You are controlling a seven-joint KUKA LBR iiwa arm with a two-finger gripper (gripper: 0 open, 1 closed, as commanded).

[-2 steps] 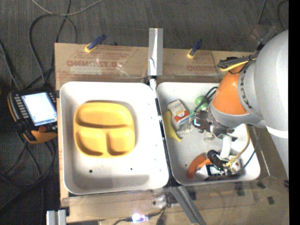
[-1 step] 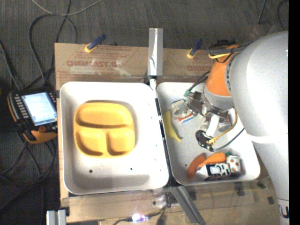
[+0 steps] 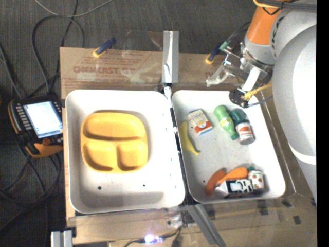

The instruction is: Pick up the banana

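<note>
Two shallow white bins are seen side by side on the table. The left bin is occupied by one yellow tray, which is divided into three compartments, two nearer and one longer one behind them.

Seven things are counted in the right bin. At its near end three are crowded together: one orange carrot-shaped piece, one black and white packet lying just in front of it, and one small white cup with red spots at the packet's right end. Farther back, one banana is laid lengthwise against the bin's left wall, next to the divide between the bins. Just to its right and a little farther back, one small white and orange carton is placed. Two bottles are found right of the carton, side by side: one green bottle and one teal-capped bottle with a red and white label.

Beyond the far rim of the right bin, above its right half, the claw is held over the table. Whether it is spread or pressed together cannot be told, and nothing is seen gripped in it. The banana is well apart from the claw, nearer the camera and to the left, with the carton roughly between them. Two blue clamps are seen at the table's far edge, one blue clamp behind the left bin and another near the claw.
</note>
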